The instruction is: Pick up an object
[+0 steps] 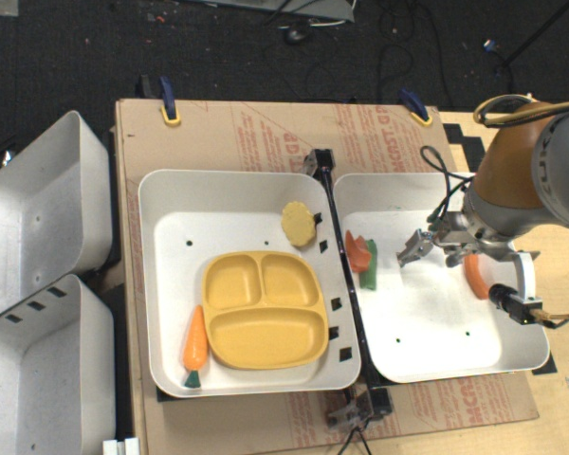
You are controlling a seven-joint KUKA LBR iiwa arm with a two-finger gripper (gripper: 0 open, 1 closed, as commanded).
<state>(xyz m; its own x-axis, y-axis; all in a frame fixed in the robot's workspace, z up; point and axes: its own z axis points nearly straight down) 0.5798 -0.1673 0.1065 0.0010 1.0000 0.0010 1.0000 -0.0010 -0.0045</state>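
The fingers stood spread apart, we saw, with nothing between them, hovering over the middle of the right bin. The gripper hung from the grey arm, which reached in over that bin's right edge.

Going from the left, we found an orange carrot with a green stem lying along the left bin's left wall near its front left corner, just beside a yellow divided plate. A round yellow piece lay near that bin's back right corner. In the right bin, a red and green item rested against the left wall, near the fingers but apart from them. A small orange-red object lay towards the right edge, beside the gripper body.
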